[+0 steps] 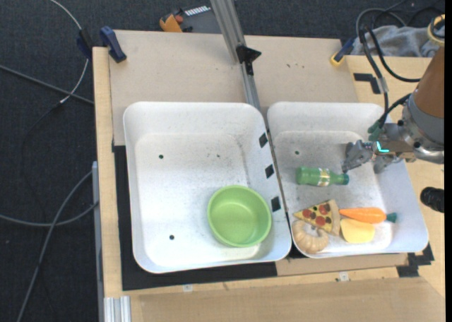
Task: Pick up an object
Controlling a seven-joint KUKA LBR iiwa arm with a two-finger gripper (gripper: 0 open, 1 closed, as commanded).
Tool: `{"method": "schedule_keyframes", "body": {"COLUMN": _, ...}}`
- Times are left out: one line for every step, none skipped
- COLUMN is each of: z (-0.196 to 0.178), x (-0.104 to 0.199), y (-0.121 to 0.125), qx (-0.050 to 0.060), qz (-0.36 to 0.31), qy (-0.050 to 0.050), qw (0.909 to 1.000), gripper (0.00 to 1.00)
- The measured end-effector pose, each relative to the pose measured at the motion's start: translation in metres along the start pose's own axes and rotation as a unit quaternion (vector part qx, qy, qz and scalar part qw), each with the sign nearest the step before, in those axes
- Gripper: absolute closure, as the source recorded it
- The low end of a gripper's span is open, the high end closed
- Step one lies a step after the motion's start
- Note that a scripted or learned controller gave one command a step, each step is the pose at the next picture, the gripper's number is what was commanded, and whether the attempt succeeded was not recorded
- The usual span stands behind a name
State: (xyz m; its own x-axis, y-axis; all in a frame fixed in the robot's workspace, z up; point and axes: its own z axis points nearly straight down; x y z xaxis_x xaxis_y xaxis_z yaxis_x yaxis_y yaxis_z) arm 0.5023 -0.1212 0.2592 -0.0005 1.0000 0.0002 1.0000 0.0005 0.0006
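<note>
Here the risk is a glancing miss: the small green plastic bottle [321, 176] lies on its side on the floor of the right white bin [332, 116], and its round body could roll away if a fingertip strikes it off-centre. The toy carrot [364, 214] and pizza slice [318, 215] nearby could be nudged too. The grey arm reaches in from the right, its gripper [359, 154] low, just beside the bottle's cap end; whether its fingers are spread or closed, I cannot tell.
</note>
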Motion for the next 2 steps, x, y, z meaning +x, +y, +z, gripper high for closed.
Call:
{"method": "schedule_keyframes", "body": {"z": 0.000, "x": 0.000, "y": 0.000, "qx": 0.000, "qz": 0.000, "qy": 0.000, "qw": 1.0000, "gripper": 0.00}}
{"method": "schedule_keyframes", "body": {"z": 0.044, "x": 0.007, "y": -0.002, "qx": 0.002, "qz": 0.000, "qy": 0.000, "qw": 1.0000, "gripper": 0.00}}
